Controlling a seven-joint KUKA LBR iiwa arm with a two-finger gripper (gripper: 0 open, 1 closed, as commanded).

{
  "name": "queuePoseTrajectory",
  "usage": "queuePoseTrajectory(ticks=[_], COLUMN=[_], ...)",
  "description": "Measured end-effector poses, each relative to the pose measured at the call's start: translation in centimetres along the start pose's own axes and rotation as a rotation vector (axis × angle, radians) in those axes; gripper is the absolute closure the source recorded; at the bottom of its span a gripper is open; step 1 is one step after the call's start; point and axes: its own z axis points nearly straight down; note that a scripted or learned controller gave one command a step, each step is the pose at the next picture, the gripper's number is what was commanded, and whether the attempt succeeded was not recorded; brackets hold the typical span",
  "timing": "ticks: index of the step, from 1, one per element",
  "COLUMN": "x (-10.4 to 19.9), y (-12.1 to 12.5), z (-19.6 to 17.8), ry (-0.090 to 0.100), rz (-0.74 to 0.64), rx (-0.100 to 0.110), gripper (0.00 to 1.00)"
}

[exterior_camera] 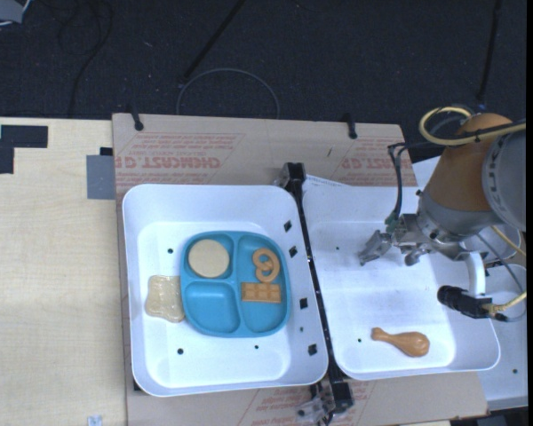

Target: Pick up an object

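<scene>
The arm (480, 180) enters from 3 o'clock and reaches over the right bin (355, 362). Its gripper (393, 247) sits above the upper half of that bin, pointing toward 9 o'clock. The fingers (371, 250) appear spread, with nothing between them.

The likeliest target is the drumstick (401, 341), which lies flat on the right bin floor at about 6 o'clock from the gripper, well apart from it. Its thin end points toward 9 o'clock and its thick end toward 3 o'clock. It lies alone, so nothing crowds a grasp.

The left bin (151, 362) holds a blue tray (215, 313) with four compartments:
- A round cracker (208, 257) sits in the 10 o'clock compartment.
- A pretzel (266, 263) sits in the 2 o'clock compartment.
- A waffle (261, 293) sits in the compartment just below the pretzel, at about 4 o'clock.
- The large compartment at 7 o'clock holds nothing.

A pale bread slice (164, 298) lies on the bin floor, touching the tray's 9 o'clock edge.

Judgement: the pick has not begun. The tray items sit low between ridges, which would hinder a two-finger grasp; the drumstick is more accessible. The gripper would need to travel toward 6 o'clock, descend, and close across the narrow shaft. Risk: the rounded surface may slip from the fingers or roll on the smooth floor.
</scene>
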Motion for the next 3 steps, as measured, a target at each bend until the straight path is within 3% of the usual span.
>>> queuePoseTrajectory(ticks=[1,3], x=[-0.2,0.6], y=[0.1,-0.7], z=[-1.4,-11.7], ry=[-0.001,-0.002], rz=[0.002,0.0], rx=[-0.004,-0.007], gripper=[1.0,1.0])
